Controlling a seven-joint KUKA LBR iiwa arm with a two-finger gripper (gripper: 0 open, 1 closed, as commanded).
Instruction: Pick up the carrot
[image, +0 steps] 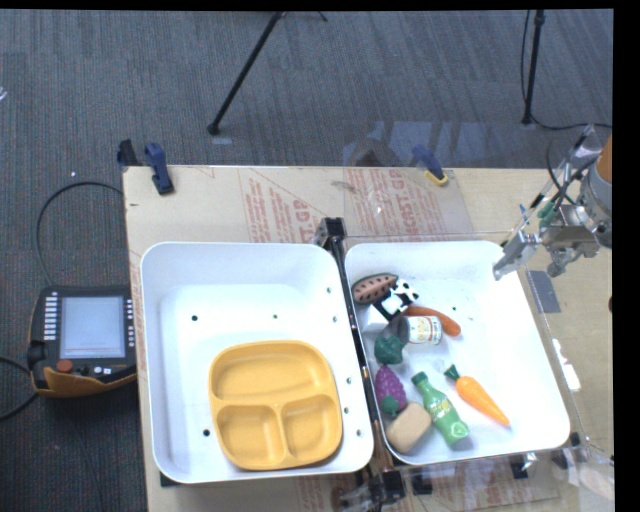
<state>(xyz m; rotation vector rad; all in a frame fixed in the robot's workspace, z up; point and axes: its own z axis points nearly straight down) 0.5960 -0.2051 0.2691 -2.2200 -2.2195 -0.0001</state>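
The carrot (479, 397), orange with a green top, lies flat in the right bin (470, 262) near its front right corner, just right of a green bottle (441, 408). My gripper (528, 262) hangs over the bin's far right edge, well behind the carrot and apart from it. Its two fingers are spread open with nothing between them.
Left of the carrot lie a small jar (423, 330) with an orange piece (446, 323) behind it, a broccoli (388, 349), purple grapes (389, 388), a bread roll (408, 428) and a brown oval piece (373, 287). The left bin (200, 280) holds a yellow divided plate (277, 404).
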